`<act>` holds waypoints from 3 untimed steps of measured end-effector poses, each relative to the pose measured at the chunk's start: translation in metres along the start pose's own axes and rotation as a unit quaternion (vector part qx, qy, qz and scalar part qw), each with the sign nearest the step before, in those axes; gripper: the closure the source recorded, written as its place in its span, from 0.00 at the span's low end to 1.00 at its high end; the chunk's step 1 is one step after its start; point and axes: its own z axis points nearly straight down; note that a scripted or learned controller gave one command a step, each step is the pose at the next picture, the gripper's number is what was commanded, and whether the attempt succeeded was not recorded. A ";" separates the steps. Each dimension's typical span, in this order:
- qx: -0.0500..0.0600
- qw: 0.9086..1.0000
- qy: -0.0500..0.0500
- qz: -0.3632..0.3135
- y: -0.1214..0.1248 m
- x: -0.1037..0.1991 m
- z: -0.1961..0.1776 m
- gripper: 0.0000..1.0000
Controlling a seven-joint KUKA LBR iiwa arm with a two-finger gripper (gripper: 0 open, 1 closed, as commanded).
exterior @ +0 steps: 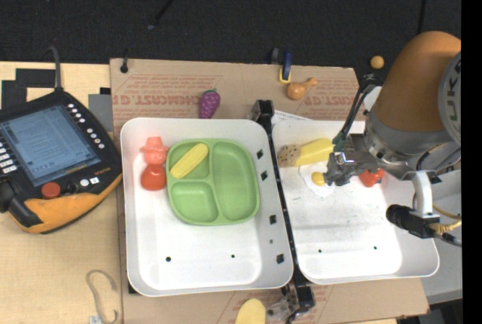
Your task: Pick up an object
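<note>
the gripper is low in the right bin, over a small yellow toy; i cannot tell its state. a cheese wedge lies just beside.

Two shallow white bins side by side, a left bin and a right bin; one green divided plate in the left bin; one yellow corn cob on that plate; one pink and red toy figure beside it; one yellow cheese wedge, one brown cookie, one fried egg and one small red object in the right bin; one purple grape bunch and one orange pear-shaped toy on the cardboard behind; one yellow lemon-like toy at the front edge; one teach pendant on the left.
</note>
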 end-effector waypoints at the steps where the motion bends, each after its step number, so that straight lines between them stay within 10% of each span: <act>1: 0.001 1.000 0.000 0.000 -0.024 0.031 0.006 1.00; 3: 0.000 1.000 -0.001 0.001 -0.011 0.027 0.018 1.00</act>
